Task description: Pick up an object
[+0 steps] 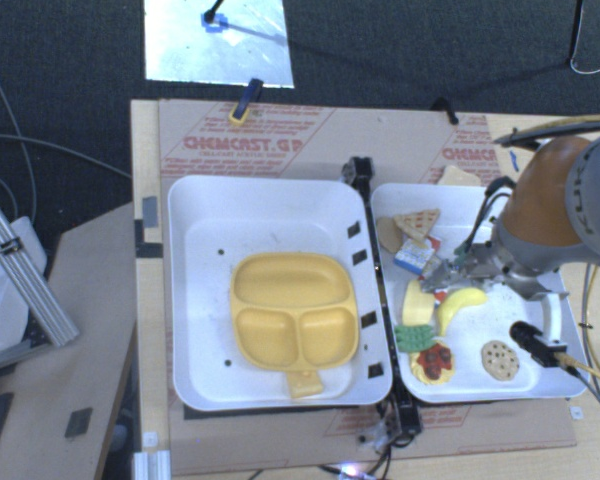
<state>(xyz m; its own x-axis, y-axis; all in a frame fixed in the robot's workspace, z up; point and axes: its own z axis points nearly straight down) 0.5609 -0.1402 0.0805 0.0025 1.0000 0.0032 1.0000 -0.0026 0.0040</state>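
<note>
Cardboard-covered counter (280, 138) carries two shallow white bins. Left bin (195, 268), frame centre, holds a yellow divided plastic tray (294, 308). Right bin (470, 386) holds a yellow toy banana (458, 305), round cookie (499, 360) and sandwich wedge (418, 225); whether the fingers (442, 274) above the banana are wide or narrow cannot be told.

One fixed camera overlooks both bins (280, 193) obliquely.

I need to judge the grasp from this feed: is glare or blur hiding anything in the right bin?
Camera view: soft all over, with small detail smeared. The white right bin is bright but not blown out. The curved yellow banana and round speckled cookie read clearly. The grey gripper blurs into clutter, so its fingertips are indistinct.
</note>
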